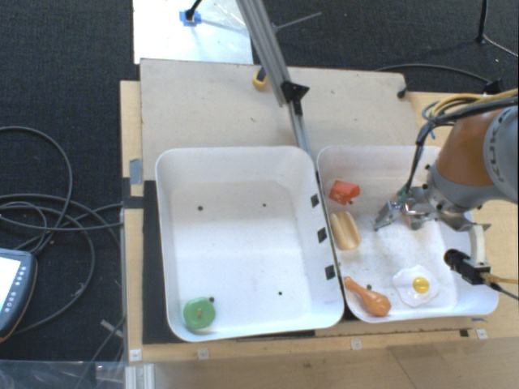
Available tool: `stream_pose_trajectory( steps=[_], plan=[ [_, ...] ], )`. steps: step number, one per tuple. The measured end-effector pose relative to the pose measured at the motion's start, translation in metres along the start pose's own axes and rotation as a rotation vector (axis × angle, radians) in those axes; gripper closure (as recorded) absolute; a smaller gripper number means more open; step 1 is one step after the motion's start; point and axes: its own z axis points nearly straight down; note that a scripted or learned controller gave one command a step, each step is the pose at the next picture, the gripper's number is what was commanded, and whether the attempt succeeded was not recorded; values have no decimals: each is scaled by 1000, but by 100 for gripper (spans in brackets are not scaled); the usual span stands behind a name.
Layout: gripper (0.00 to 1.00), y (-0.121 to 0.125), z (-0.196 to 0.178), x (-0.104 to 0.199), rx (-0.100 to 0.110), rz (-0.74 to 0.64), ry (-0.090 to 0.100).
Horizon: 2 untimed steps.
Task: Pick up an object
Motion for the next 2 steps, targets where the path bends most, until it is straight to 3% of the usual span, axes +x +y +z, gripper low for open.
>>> stream_pose_trajectory(
  steps=[1, 2],
  plan=[
    [100, 2, -14, -1, -7, 0, -1],
    [100, 10, -61, -6, -11, -3, -3]
  ],
)
